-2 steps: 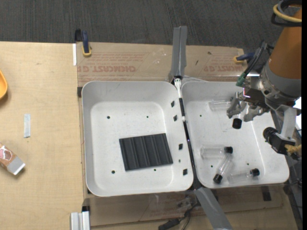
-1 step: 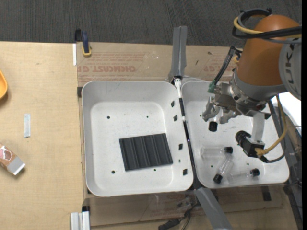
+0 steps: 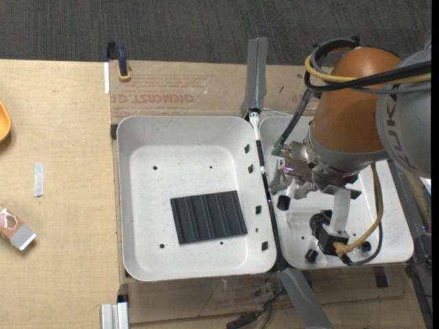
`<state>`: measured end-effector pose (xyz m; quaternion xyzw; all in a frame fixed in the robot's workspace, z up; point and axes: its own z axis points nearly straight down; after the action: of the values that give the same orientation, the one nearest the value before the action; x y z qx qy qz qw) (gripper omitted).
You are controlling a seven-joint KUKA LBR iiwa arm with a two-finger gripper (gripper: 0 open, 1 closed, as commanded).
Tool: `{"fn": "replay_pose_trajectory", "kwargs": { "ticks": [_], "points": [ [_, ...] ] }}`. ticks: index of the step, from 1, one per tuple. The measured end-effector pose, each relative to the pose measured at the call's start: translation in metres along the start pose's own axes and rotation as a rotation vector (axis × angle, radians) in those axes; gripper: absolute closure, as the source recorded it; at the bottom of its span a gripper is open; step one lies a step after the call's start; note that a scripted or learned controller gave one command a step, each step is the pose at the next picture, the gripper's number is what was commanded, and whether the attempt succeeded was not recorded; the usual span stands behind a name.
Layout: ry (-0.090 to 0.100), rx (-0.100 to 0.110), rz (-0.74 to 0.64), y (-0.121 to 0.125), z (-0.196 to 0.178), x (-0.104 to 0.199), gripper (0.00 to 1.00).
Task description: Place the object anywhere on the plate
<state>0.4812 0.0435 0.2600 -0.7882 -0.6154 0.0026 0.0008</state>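
The plate (image 3: 208,216), a dark ribbed rectangle, lies flat on the floor of the left bin (image 3: 185,163), toward its near-right part and turned slightly askew to the walls, with nothing on it. Around it, the tan worktop (image 3: 62,115) spreads widest. Next is the grey arm (image 3: 353,101) with its orange band, reaching in over the right bin (image 3: 394,242) and covering much of that bin's floor. The two white bins stand side by side, their rims meeting at a narrow ridge. The end effector (image 3: 282,187) hangs below the wrist at the right bin's left edge, just beside that ridge. Whether it is wide, narrow or holding anything I cannot tell, as the wrist hides it. Small things lie well apart on the worktop's left: a packet (image 3: 15,228) and a pale strip (image 3: 39,180). The step in hand looks like the carry across to the plate. To do it well, I would first confirm that something is actually held. Then lift high enough to clear both rims, travel left until squarely over the plate's middle, and descend low before letting go. The ribs may let a rounded thing roll along the grooves, so a gentle, centred release seems safest.
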Motion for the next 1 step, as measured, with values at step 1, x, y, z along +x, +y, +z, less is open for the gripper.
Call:
{"fn": "replay_pose_trajectory", "kwargs": {
  "ticks": [1],
  "points": [
    [-0.001, 0.000, -0.112, -0.0249, 0.0143, 0.0833, 1.00]
  ]
}}
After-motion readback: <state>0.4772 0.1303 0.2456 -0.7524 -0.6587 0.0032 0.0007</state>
